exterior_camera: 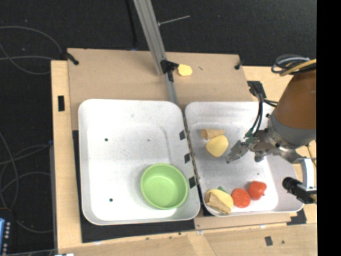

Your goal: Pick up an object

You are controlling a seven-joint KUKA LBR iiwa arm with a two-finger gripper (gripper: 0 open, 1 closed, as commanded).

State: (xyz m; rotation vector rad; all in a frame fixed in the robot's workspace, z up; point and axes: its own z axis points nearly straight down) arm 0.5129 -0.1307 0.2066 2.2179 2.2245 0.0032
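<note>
Bins of smooth white plastic sit side by side on a brown bench point(122, 79). Both are shallow, with rounded corners. The left bin point(106, 127) has a round green bowl point(164, 185) near its front right corner. The bowl looks smooth and stands right way up.

The right bin point(234, 116) holds the small things that could be picked up. A round yellow lump point(217, 146) lies near the bin's left side. A short tan piece point(212, 134) touches its far edge. Two shiny red balls lie close together at the front, the right red ball point(257, 189) and the left red ball point(241, 198). A pale yellow wedge point(220, 200) lies just beside the left red ball, in the front left corner.

The grey arm point(298, 105) has a wide orange band and comes in from the right. Its gripper point(246, 152) hangs over the middle of the right bin, just to the right of the round yellow lump. The fingers point(234, 153) are thin and grey. They look spread apart, with nothing between them.

A long grey metal pole point(152, 31) slants up from the back of the bench. A small yellow blob point(184, 70) lies on the bench beside the foot of the pole.
</note>
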